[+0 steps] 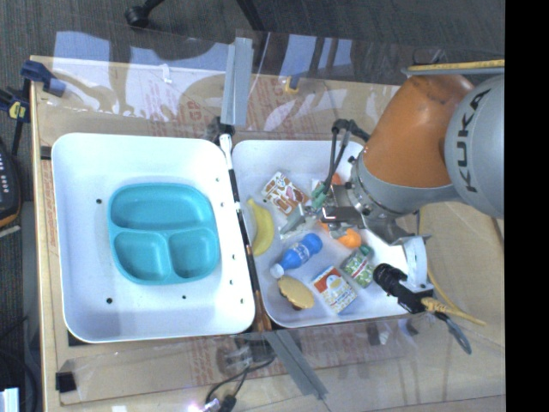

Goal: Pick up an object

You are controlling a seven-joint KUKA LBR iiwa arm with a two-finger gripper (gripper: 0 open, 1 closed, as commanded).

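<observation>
Grey arm point(480, 144) reads "KUKA" above the right bin point(257, 157).

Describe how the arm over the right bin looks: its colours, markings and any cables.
The arm is bulky and rounded, grey with a broad orange band above the wrist. Black letters reading KUKA run along its grey casing. Thin black cables loop beside the wrist, and the gripper below is dark metal.
</observation>
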